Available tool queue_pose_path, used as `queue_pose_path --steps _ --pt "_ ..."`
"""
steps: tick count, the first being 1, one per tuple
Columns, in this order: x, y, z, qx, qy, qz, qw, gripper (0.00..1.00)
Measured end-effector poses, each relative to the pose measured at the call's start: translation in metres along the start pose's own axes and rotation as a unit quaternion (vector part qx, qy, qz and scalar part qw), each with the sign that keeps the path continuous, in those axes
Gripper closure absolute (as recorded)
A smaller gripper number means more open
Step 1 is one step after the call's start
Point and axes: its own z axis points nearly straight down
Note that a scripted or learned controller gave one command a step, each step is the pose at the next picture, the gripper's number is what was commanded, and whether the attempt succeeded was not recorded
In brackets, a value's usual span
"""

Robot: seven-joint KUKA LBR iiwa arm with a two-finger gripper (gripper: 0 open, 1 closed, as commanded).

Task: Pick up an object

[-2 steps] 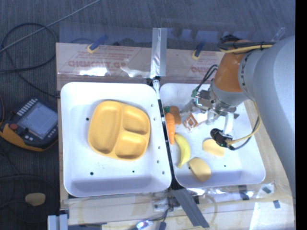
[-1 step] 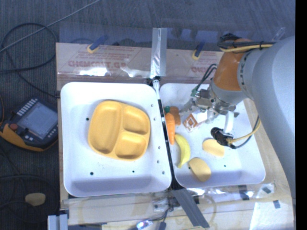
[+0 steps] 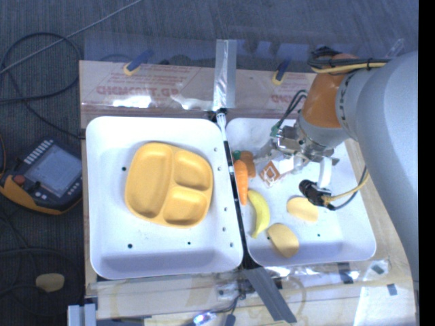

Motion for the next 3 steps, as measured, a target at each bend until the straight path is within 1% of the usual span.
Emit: queue_pose_path --steps 1,2,3 --pt "0.0012 0.0011 -0.0101 -0.001 0.002 0.000 1.0000 1.00" --pt "0.0014 0.0007 -0.0182 0.000 0.003 0.000 1.0000 1.00" --pt "0.0016 0.0007 -0.0181 0.000 0.003 0.000 1.0000 0.00"
